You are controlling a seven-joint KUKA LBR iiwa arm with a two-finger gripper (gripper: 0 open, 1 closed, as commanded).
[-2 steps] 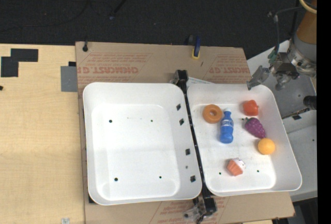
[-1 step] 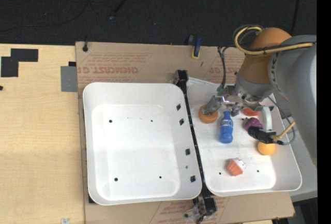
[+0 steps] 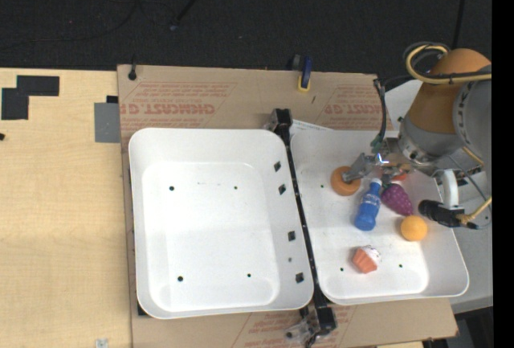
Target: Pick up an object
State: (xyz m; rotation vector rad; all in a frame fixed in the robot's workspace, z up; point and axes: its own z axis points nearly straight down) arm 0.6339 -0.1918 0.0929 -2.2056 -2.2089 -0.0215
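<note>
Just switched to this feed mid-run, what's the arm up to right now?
The grey arm reaches in from the right over the right-hand bin, its pincer low among the objects there. It sits right by an orange round piece and the top of a blue bottle; nothing visibly held. A purple item, an orange ball and a small red-and-white object lie nearby.

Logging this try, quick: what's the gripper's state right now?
Gripper: low in the right bin, between the orange disc and the purple object, above the blue bottle. Open or shut cannot be told; nothing visibly held.
</note>
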